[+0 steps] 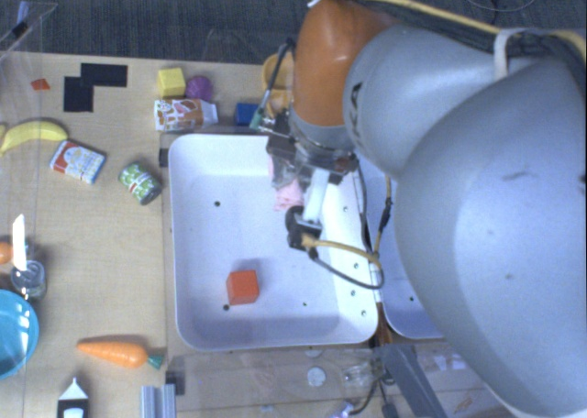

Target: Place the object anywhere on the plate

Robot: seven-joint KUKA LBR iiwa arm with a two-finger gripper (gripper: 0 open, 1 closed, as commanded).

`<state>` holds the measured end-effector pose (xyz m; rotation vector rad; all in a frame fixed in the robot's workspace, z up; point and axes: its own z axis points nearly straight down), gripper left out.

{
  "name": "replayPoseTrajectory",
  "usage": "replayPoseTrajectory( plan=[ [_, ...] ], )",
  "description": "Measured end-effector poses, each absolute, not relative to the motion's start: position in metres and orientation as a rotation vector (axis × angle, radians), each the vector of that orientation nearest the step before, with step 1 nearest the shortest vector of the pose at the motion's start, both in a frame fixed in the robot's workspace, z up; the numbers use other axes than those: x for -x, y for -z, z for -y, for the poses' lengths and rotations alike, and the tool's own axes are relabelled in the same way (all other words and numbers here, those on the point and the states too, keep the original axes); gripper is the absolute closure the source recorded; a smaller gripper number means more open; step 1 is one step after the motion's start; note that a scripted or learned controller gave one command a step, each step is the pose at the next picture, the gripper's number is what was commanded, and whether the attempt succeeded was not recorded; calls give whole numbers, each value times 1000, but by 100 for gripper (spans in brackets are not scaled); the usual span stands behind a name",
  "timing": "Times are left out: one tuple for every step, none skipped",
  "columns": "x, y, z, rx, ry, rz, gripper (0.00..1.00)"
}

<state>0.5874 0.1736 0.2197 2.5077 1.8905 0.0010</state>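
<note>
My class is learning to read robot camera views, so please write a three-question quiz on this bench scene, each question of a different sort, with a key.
1. True or false: the small orange-red cube lies inside the shallow white left bin.
2. Which lies nearest the view's bottom edge? A) the yellow banana B) the orange carrot C) the purple ball
3. Fill in: the pink object beside the gripper is over the ____ bin.

Key:
1. True
2. B
3. left
</note>
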Motion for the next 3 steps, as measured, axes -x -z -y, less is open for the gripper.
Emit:
replayPoseTrajectory(
  plan=[
    [-606,-97,-232,-2421,-6,-2001,100],
    [-601,-157,-143,-2446,-1,-1972,100],
    [-602,-129,-202,-2573,1,-1804,100]
  ],
)
